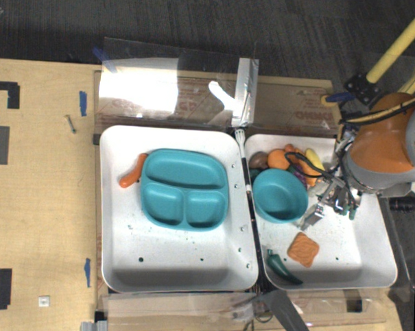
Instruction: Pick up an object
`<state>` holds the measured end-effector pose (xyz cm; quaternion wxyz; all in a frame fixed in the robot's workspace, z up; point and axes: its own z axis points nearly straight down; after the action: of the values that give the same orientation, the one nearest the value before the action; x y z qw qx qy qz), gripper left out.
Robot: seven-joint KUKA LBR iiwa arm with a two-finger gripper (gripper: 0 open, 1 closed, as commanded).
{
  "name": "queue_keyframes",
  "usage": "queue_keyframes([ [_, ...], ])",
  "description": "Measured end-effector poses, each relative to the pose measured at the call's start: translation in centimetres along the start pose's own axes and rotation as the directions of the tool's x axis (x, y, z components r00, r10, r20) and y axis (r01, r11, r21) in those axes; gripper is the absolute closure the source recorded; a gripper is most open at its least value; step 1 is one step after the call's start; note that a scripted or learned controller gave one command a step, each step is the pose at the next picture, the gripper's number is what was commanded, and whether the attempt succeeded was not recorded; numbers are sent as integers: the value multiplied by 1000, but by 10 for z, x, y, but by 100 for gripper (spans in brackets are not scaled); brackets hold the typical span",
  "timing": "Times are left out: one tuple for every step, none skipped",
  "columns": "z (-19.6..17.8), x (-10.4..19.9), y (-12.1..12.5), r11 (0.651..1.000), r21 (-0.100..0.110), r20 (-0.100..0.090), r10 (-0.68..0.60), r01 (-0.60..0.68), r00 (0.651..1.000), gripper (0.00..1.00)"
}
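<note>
Orange waffle-like piece (303,249) on the right bin's (367,271) floor, bare white to its right. Just above, gripper (320,209) angled down-left from the orange-banded arm (381,150), fingers slightly parted, holding nothing, beside teal bowl (280,195).

1. The single camera sat fixed above the bench (35,188), looking down at a slant.
2. It stood far enough back to take in both white bins (113,212), side by side.
3. The arm (383,145) entered from the frame's right.
</note>
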<state>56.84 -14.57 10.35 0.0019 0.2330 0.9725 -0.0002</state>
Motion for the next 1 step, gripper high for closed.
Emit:
queue_keyframes([
  [17,-55,32,986,3,6,-168,168,986,0],
])
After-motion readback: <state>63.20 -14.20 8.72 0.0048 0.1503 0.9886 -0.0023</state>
